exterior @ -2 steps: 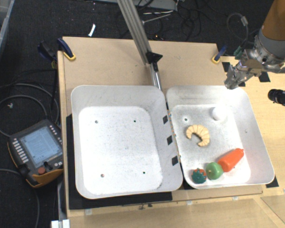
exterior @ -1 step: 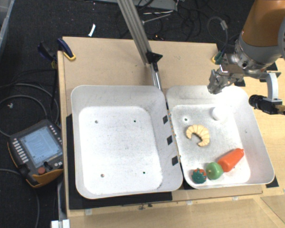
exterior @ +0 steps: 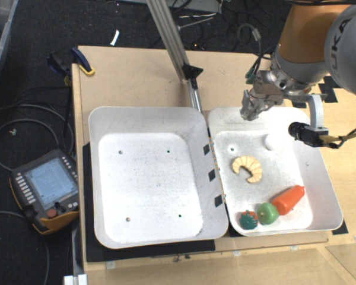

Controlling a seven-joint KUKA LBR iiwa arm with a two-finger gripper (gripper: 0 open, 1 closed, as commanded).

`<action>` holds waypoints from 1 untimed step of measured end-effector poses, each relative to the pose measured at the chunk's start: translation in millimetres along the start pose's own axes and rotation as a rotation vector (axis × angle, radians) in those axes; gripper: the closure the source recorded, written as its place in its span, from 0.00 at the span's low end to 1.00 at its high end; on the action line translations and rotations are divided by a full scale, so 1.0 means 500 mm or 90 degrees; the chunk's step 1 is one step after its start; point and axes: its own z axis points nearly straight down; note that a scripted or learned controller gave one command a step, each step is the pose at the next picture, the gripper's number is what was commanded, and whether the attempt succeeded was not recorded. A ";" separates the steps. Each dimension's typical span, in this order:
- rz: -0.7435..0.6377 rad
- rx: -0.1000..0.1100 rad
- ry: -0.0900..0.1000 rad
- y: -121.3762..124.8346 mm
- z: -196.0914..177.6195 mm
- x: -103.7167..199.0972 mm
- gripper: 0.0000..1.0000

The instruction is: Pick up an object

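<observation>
The right bin point(exterior: 320, 177) holds a pale croissant point(exterior: 248, 168) near its middle. An orange-red carrot point(exterior: 288, 198), a green apple point(exterior: 267, 213) and a small dark teal toy point(exterior: 248, 219) lie along its near edge. My gripper point(exterior: 251, 111) hangs over the bin's far left corner, well above and behind the croissant. Nothing is visible between its fingertips, which sit close together.
The left bin point(exterior: 148, 177) lies beside the right one, across a raised divider. A slanted metal pole point(exterior: 169, 31) crosses behind the bins. A black camera mount point(exterior: 305, 132) sticks out over the right bin's far side. A teach pendant point(exterior: 44, 186) rests on the floor at left.
</observation>
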 end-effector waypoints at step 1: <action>0.004 -0.001 -0.001 -0.019 0.001 0.104 1.00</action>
